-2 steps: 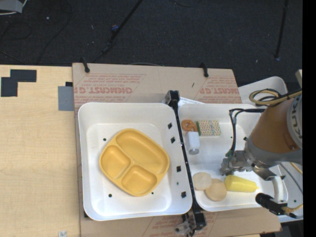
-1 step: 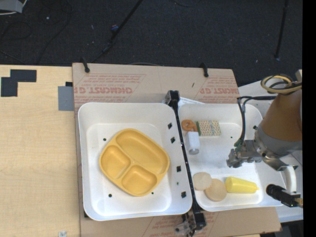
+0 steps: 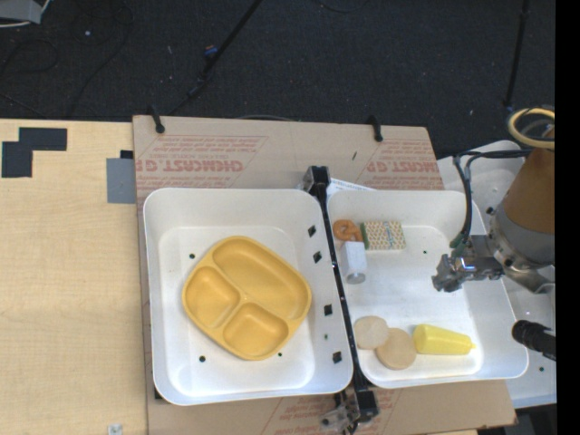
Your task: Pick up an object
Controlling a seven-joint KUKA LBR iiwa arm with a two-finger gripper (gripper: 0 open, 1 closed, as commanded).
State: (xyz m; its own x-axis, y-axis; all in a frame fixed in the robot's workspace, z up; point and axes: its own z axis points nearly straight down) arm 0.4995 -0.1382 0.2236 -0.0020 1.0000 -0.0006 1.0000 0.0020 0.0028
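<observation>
Jaws (image 3: 450,275) sit over the right bin's (image 3: 426,374) right wall, too small and dark to tell how open, nothing visibly held. Yellow wedge (image 3: 443,340) lies near the bin's front right corner.

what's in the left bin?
Only a yellow divided plate with three compartments, lying on the floor of the left bin. The compartments look bare. The bin floor beneath the plate is covered from view.

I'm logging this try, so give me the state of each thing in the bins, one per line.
yellow tray: flat in left bin
white cylinder: lying on its side
yellow block: lying in right bin
two round discs: flat, touching
pincer: above right bin, holding nothing visible
</observation>
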